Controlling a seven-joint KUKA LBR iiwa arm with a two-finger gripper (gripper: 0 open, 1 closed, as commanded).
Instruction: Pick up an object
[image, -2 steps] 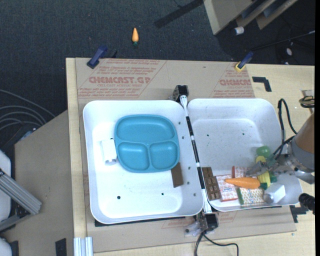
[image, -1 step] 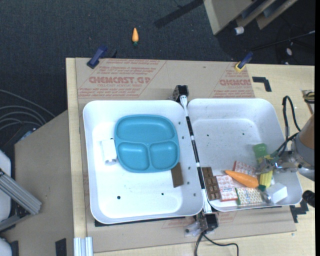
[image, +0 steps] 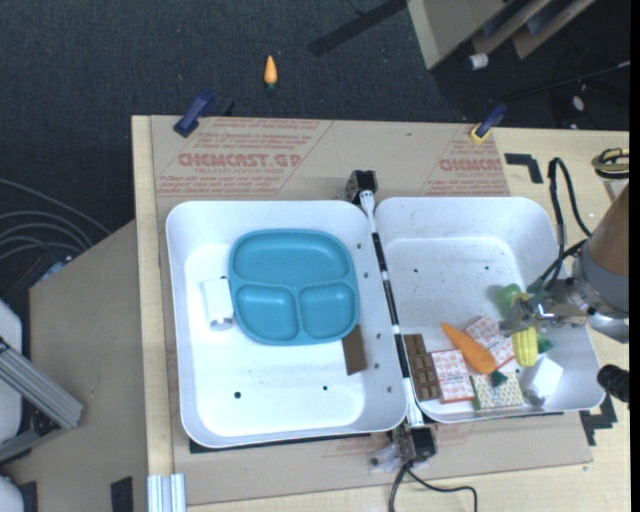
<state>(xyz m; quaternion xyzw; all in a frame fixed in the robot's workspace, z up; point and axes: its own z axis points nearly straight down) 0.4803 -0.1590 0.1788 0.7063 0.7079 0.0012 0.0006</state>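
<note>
— Where the arm (image: 608, 268) comes in from the right, what does the gripper (image: 530, 312) have?

— Hard to say. It sits low over the right bin (image: 452, 226), near that bin's right wall, and I cannot tell how it stands or whether it grips anything.

— What lies closest to it?

— A green piece (image: 510, 295) just at its left and a yellow corn cob (image: 525, 347) just below it, both so close that touching cannot be ruled out. A carrot (image: 472, 349) lies a little farther left, tilted, its tip pointing up-left.

— And the rest of that bin?

— A brown chocolate bar (image: 421, 364) along the left wall, printed cards (image: 455, 383) beneath the carrot, and a white block (image: 547, 378) in the lower right corner, near the gripper but apart from it.

— The left bin (image: 280, 405)?

— A blue divided plate (image: 292, 285) in its upper middle, a small white item (image: 216, 303) touching the plate's left edge, and a brown block (image: 354, 352) at the plate's lower right corner. All well apart from the gripper.

— Anything off the desk (image: 300, 150)?

— A small orange piece (image: 270, 70) on the dark floor above it.
</note>
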